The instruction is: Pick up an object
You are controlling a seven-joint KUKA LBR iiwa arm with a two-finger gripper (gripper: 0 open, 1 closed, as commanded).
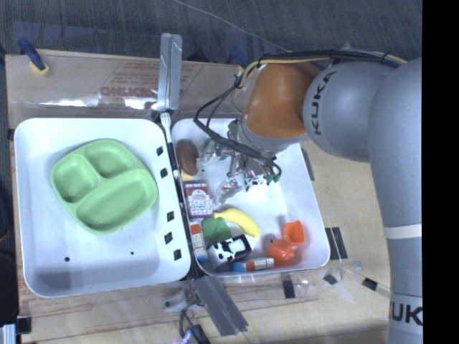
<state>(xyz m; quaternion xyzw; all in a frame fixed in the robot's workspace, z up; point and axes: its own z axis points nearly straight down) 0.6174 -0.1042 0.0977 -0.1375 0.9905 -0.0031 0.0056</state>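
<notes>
**Claw down in the right bin, banana just below**

Nearest us looms the grey arm (pixel 373 99), its claw (pixel 240 174) low in the right bin (pixel 315 221); we cannot tell how its tips stand. The banana (pixel 240 221) lies just beside it at six o'clock, apart. We judge it light, soft, smooth; best gripped across its middle.

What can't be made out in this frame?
- Gripper: finger state unclear under the wrist, camera view.
- Right bin: upper part hidden by the arm.
- Red carton: print too small to read.
- Black-and-white item: identity unclear, partly overlapped by the green toy.
</notes>
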